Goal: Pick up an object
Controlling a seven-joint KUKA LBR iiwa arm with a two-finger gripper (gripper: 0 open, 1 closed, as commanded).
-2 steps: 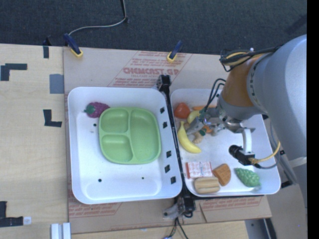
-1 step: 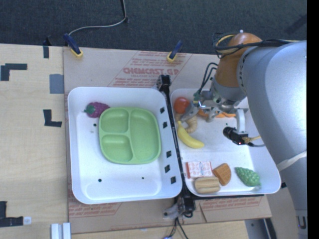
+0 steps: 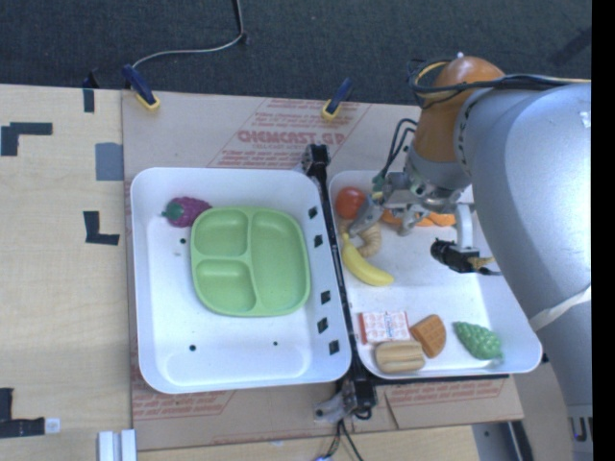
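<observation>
Arm reaching in from the right, wrist tipped down, gripper [image 3: 389,215] low over the far end of the right bin [image 3: 432,291]; grip state cannot be told.
Just beside it are a round glossy tomato [image 3: 351,201], a knobbly beige lump [image 3: 368,240] and a smooth curved banana [image 3: 367,267]. At the near rim are a tan bun [image 3: 399,356] and a bumpy green leafy piece [image 3: 478,340]. The left bin [image 3: 231,353] holds a matte green divided plate [image 3: 252,260].

The arm [image 3: 538,190] runs off the frame at 3 o'clock; its bulk hides the right bin's [image 3: 423,281] rim on that side; an orange thing [image 3: 440,220] peeps from behind the gripper [image 3: 389,214] (mostly covered, kind unclear); print on the red-and-white packet [image 3: 383,326] is too small to read; the purple thing [image 3: 186,209], at 10 o'clock of the green plate [image 3: 252,260], is blurred.
</observation>
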